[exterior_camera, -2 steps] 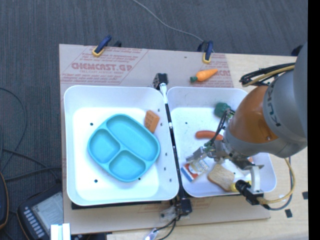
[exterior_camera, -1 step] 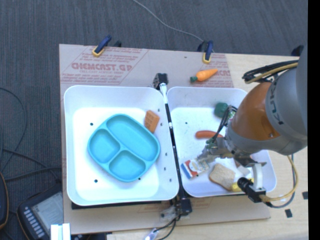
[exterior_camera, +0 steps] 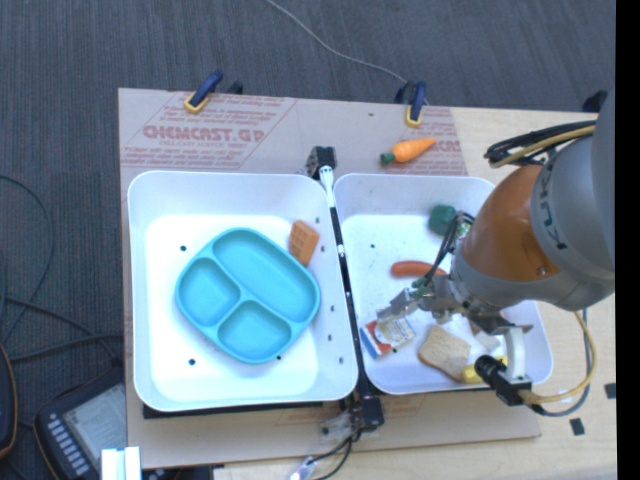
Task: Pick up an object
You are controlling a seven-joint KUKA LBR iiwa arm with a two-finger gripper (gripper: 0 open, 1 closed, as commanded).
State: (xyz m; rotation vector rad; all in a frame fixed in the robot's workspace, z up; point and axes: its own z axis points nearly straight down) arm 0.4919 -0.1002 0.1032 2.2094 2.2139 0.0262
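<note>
- Objects for picking lie in the right bin point(exterior_camera: 352, 268): a red sausage point(exterior_camera: 412, 268) near the middle, a green piece point(exterior_camera: 442, 217) at 12 o'clock from it near the far wall, a bread slice point(exterior_camera: 444, 351) toward the near wall at 6 o'clock, and a small red, white and blue packet point(exterior_camera: 383, 336) at 9 o'clock from the bread.
- Gripper point(exterior_camera: 405, 306) hangs low over the right bin, between the sausage and the packet; whether its fingers are spread or pressed together cannot be told, and nothing is seen held.
- Arm point(exterior_camera: 540, 228), grey with an orange band, reaches in from 3 o'clock and covers the right side of that bin.
- A yellow bit point(exterior_camera: 470, 374) peeks out just beside the bread at its 4 o'clock, partly under the arm's hardware.
- Left bin point(exterior_camera: 140, 268) holds a blue divided plate point(exterior_camera: 248, 295) with three compartments, near its middle.
- An orange block point(exterior_camera: 303, 241) lies at 1 o'clock from the plate, just beside its rim, close to the wall between the bins.
- A toy carrot point(exterior_camera: 408, 151) lies outside the bins on the board point(exterior_camera: 200, 133), at 12 o'clock from the right bin.
- Two clamps, one at far left point(exterior_camera: 204, 90) and one near the carrot point(exterior_camera: 414, 102), sit on the board's far edge.
- A thin cable point(exterior_camera: 300, 23) runs across the carpet beyond the board.
</note>
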